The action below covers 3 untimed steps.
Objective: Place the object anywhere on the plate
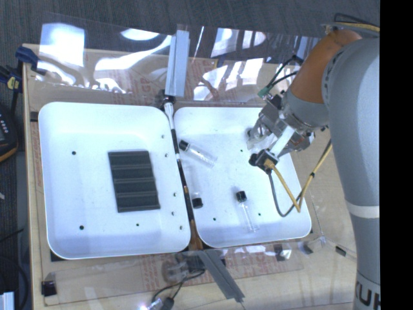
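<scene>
A dark ribbed rectangular plate (133, 181) lies flat in the middle of the left bin (64, 128). Two clear vials with black caps lie in the right bin (219, 118): one (197, 152) near its left wall, the other (244, 209) toward its front. A small black piece (197, 203) rests by the left wall. My gripper (257, 147) hangs over the right side of the right bin, open, with nothing seen between its fingers. It is well to the right of the nearer vial and above the front one.
A divider ridge (181, 173) separates the two bins. A yellow cable (290, 196) loops down from the wrist over the right bin's right edge. A metal bar (177, 63) stands behind the bins, and brackets sit at the bench front (219, 276).
</scene>
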Motion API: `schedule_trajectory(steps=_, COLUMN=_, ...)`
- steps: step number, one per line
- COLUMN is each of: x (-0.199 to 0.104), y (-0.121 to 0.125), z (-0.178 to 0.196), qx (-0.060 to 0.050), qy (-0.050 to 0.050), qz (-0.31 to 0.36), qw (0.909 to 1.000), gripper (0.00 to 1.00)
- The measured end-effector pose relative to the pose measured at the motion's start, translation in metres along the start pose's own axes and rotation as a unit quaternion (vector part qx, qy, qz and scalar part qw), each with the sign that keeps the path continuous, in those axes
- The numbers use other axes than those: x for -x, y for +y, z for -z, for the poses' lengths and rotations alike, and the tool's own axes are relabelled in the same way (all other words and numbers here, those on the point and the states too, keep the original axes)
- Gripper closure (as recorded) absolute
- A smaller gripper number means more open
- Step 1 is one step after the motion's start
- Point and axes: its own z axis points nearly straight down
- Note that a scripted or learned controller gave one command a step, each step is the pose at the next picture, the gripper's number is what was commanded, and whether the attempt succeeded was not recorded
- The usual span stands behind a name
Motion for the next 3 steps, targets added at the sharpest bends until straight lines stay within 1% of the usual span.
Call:
schedule_trajectory(steps=1, x=0.053, y=-0.096, z=-0.082, qx=-0.001, qy=-0.001, qz=-0.057, qw=0.9984, gripper=1.00)
schedule_trajectory(steps=2, x=-0.006, y=-0.110, z=-0.119, qx=0.002, qy=-0.002, qz=-0.108, qw=0.9941, gripper=1.00)
schedule_trajectory(steps=3, x=0.021, y=-0.139, z=-0.119, qx=0.000, qy=-0.001, qz=-0.247, qw=0.9691, gripper=1.00)
